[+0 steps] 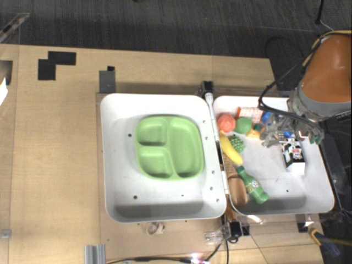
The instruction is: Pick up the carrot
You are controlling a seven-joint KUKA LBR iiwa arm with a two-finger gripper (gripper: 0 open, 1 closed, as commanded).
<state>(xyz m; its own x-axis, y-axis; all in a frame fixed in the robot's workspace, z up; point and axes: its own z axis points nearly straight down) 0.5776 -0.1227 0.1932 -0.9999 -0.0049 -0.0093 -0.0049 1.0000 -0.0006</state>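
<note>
Left bin [113, 147] with a green plate [168, 146]; right bin [313, 194] with toys. Carrot [246, 113] at the far side of the right bin, left of the gripper [281, 132], beside a red ball [226, 121], banana [231, 150] and green bottle [253, 186] nearer

A green divided plate [168, 147] lies in the left bin [113, 164]; a green bottle [253, 186] in the right.

The two shallow white bins [113, 202] look like smooth, slightly glossy plastic. The green divided tray [168, 146] is matt plastic. The light brown bench [49, 164] shows a flat wood-grain finish. The arm's orange band [329, 67] is smooth with a soft sheen.
</note>
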